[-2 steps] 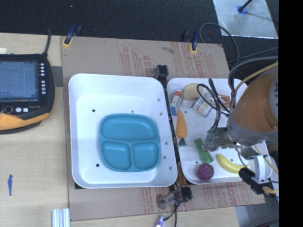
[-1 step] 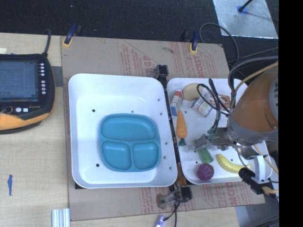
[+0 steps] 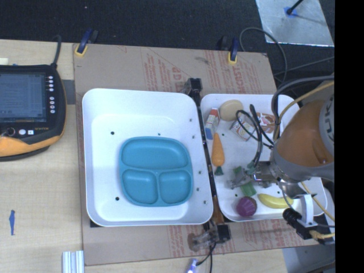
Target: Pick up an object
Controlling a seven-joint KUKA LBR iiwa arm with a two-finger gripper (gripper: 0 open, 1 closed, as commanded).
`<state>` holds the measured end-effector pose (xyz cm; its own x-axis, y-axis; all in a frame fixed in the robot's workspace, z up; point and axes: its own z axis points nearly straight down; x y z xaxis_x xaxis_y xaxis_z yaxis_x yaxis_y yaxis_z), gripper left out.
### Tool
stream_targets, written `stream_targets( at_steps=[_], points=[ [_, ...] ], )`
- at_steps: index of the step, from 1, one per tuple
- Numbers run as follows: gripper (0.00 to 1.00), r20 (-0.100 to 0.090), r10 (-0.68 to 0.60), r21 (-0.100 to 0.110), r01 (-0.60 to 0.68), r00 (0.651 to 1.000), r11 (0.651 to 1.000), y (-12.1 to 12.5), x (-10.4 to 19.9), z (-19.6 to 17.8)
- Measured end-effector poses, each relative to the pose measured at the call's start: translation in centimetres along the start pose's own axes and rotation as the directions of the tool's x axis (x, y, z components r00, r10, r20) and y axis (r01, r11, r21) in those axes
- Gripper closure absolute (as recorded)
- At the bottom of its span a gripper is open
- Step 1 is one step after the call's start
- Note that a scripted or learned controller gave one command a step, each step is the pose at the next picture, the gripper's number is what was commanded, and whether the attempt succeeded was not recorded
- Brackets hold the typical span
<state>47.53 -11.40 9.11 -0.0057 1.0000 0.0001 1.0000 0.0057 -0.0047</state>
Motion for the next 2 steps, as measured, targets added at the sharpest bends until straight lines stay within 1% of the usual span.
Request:
stream_targets(
  at_steps=[1,2],
  points=[
    [1.00,0.001,-0.004,0.002,0.004,1.000,1.000,0.0,-0.1,-1.0],
    [1.00,-0.002,0.002,-0.003,-0.002,1.000,1.000,4.6,8.2,-10.1]
  ],
)
